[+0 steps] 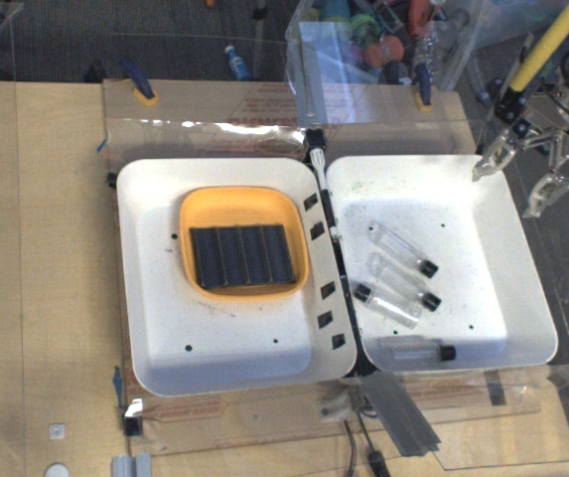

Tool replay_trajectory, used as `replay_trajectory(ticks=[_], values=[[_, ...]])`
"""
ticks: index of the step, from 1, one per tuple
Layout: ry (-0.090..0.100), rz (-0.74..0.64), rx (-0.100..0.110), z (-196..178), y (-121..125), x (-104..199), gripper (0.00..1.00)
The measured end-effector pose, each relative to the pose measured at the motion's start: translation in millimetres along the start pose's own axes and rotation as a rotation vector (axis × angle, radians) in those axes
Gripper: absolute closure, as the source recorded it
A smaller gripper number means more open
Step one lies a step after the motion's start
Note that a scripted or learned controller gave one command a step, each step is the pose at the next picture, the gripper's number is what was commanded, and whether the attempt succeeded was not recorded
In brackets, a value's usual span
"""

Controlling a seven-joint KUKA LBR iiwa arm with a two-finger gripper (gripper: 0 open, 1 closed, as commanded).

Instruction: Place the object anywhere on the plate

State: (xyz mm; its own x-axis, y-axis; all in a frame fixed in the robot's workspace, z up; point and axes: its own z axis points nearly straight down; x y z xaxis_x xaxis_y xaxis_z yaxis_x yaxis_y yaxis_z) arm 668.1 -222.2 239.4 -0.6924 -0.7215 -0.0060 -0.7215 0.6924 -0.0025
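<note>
While the gripper (511,182) hung above the far right corner of the right bin (483,217), its 2 fingers stood apart with nothing between them, so no carry was under way. At the middle of the orange plate (197,212), which sat in the left bin (145,316), lay a dark ridged block (242,257), flat and wholly within the rim. 4 clear tubes (396,239) with black caps lay loose in the right bin: 3 near its middle, close together at a slant, and 1 along the near wall. If the block was the object meant, the placing looked already done and the arm only had to keep clear. If a tube was meant, the task stood at its first step, the reach. That move would call for bringing the gripper down and inward over 1 tube, turning the fingers across its length, and closing on the body, not the cap. The tubes looked smooth and apt to roll, and the 2 nearest each other left little room for a finger between them.
</note>
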Motion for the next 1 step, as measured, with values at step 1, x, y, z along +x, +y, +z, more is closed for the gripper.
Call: replay_trajectory(ticks=[1], values=[[0.000, -0.055, 0.000, 0.5, 0.0, 0.0, 0.00]])
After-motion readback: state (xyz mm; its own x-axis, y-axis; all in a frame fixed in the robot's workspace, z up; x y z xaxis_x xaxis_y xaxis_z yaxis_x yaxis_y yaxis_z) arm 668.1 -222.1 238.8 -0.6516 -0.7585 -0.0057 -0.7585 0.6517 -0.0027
